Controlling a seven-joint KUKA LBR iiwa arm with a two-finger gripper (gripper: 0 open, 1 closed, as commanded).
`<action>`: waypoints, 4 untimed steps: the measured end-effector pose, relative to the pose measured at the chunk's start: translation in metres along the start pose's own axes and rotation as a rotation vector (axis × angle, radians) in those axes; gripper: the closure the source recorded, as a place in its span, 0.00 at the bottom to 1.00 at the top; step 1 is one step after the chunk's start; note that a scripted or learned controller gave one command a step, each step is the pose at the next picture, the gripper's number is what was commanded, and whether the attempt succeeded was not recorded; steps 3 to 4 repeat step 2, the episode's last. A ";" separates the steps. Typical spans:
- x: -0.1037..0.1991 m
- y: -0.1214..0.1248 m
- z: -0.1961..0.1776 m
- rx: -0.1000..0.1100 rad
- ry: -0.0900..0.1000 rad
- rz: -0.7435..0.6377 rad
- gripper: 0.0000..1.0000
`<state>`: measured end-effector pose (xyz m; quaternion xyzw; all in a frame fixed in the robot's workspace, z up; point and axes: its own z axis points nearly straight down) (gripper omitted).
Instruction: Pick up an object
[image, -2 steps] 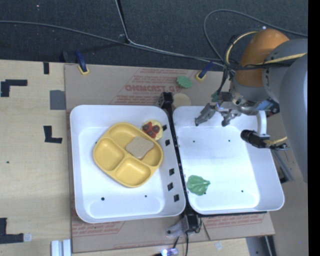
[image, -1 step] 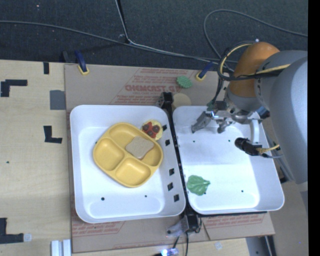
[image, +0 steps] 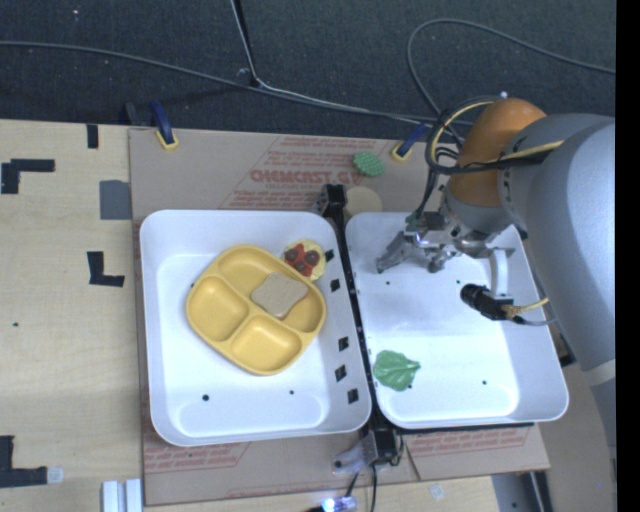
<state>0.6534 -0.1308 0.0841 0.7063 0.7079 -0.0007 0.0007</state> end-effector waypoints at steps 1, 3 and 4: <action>0.000 0.001 -0.012 -0.002 -0.001 -0.001 1.00; 0.003 0.006 -0.056 -0.003 0.002 0.000 1.00; 0.003 0.006 -0.056 -0.003 0.002 0.000 1.00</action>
